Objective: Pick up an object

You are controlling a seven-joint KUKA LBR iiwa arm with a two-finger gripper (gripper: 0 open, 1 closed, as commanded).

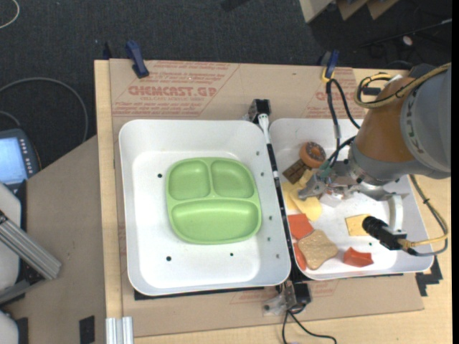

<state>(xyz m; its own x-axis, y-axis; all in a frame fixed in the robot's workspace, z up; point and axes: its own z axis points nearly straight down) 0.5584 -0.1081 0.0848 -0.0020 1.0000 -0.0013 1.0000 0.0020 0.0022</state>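
Right bin holds the loose objects. A brown round toy sits near its back left, with a dark brown block touching it on the lower left. A yellow piece lies below these, along the left wall. Forward of that: an orange piece, then a tan bread slice just in front of it, touching or nearly so. A red piece lies near the front wall, to the right of the bread. A yellow cracker-like square lies mid-bin, partly under a black cable fitting.

Gripper is low over the left half of this bin, between the brown toy and the yellow piece, directly above or touching the yellow piece's upper edge. Finger opening cannot be determined; nothing is seen held. The arm, grey with orange band, covers the back right of the bin and hides whatever is beneath it.

Left bin holds a green three-compartment plate, flat, roughly centred, well apart from the gripper. A black clamp strip runs between the two bins. Both stand on a cardboard sheet with red print, held by blue clips at the back edge.
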